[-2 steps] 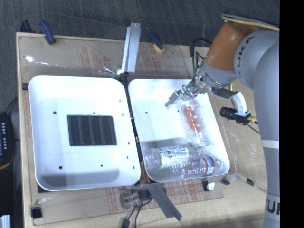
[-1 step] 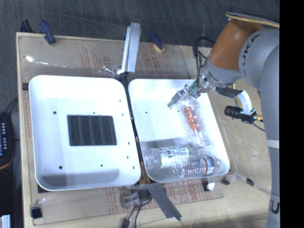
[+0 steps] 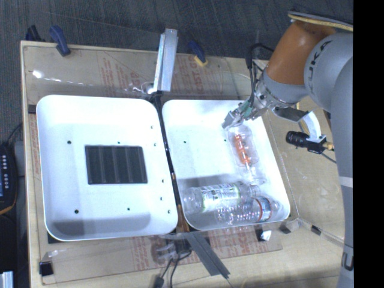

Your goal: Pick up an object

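Observation:
My gripper (image 3: 236, 118) hangs over the far right part of the right bin (image 3: 186, 125), below the arm's orange band. Directly in front of it lies a small clear bottle with orange contents (image 3: 243, 150), its near end pointing toward the bin's front. The gripper's tip is at or just above that bottle's far end; contact cannot be made out. Two larger clear plastic bottles lie across the right bin's front: one with a white label (image 3: 215, 196) and one beside it (image 3: 249, 210).
The left bin (image 3: 60, 125) holds a flat dark ribbed panel (image 3: 116, 164). A metal bar (image 3: 165, 59) rises at the back between the bins. Blue clamps (image 3: 60, 41) sit on the bench's far edge. A black cable plug (image 3: 298, 140) juts from the arm at right.

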Robot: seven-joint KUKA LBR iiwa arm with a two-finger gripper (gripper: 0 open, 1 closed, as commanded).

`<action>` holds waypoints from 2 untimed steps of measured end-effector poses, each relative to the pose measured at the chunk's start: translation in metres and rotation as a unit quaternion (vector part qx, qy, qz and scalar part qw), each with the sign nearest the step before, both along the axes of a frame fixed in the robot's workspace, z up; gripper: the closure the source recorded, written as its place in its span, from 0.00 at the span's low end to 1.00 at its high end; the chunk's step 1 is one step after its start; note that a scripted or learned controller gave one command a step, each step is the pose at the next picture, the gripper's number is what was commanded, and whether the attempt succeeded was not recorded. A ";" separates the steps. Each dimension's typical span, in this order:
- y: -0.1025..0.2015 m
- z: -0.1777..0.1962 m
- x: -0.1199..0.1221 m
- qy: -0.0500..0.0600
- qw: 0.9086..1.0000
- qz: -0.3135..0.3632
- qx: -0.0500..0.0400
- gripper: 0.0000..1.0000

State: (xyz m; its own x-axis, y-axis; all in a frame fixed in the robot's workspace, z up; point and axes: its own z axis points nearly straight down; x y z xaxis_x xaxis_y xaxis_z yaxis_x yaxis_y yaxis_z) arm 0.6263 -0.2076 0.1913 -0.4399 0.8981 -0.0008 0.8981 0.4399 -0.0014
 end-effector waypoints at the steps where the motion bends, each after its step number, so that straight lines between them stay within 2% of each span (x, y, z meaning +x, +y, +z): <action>1: 0.000 0.000 0.000 0.000 1.000 0.000 0.000 0.00; 2: 0.000 -0.014 0.008 0.000 0.999 0.042 0.001 0.00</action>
